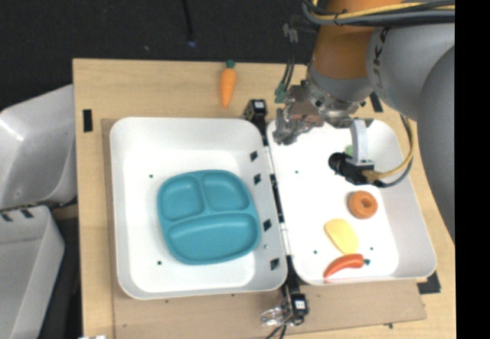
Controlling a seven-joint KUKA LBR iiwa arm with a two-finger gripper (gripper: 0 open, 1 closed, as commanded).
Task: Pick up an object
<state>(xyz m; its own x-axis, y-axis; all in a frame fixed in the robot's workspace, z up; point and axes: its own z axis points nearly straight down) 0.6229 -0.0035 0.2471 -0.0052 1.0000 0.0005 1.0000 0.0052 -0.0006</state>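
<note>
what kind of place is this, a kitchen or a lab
Most likely a robotics lab bench, not a kitchen: a grey robot arm reaches over two white bins on a plywood board, and the food, such as the carrot and doughnut, looks like plastic toys.

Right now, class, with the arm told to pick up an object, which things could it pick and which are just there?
Could pick: doughnut, yellow piece, red chilli, all in the right bin.

Just there: blue plate in the left bin; carrot on the bench.
</note>
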